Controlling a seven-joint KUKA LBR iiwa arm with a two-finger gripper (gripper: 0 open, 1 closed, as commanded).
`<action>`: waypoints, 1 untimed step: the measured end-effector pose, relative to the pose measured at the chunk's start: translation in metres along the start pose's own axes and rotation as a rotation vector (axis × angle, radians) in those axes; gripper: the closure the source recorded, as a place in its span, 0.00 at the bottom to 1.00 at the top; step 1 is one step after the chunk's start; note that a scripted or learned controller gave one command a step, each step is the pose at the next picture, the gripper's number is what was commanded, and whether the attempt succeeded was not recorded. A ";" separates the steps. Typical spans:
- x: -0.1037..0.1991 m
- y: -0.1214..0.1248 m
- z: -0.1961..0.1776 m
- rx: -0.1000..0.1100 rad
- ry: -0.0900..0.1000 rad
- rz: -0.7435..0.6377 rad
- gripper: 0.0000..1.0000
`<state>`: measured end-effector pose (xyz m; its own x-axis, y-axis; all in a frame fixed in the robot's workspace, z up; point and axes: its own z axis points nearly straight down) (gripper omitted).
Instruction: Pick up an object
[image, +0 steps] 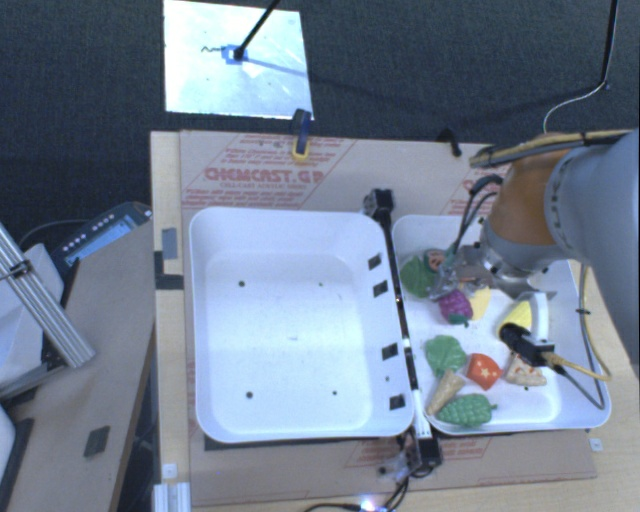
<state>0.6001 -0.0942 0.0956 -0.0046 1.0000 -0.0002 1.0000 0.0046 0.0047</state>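
My gripper (451, 279) hangs low in the right bin (572, 405), near its far left corner. A green leafy toy (416, 275) lies just left of it, and a purple grape bunch (456, 306) lies directly below it. I cannot see whether the gripper touches either one. The grey arm with its orange band (522, 205) reaches in from the right and hides the bin's far right part.
Further toys lie in the right bin: a pale yellow piece (482, 302), a yellow fruit (515, 315), a green lettuce leaf (444, 353), a red tomato (483, 370), a pizza slice (522, 373), a cone (445, 391) and a bumpy green fruit (466, 408). The left bin (215, 230) stands beside it.
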 end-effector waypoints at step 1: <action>0.009 0.026 0.011 0.001 0.000 -0.001 1.00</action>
<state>0.6266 -0.0848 0.0852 -0.0058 1.0000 -0.0004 1.0000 0.0058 0.0037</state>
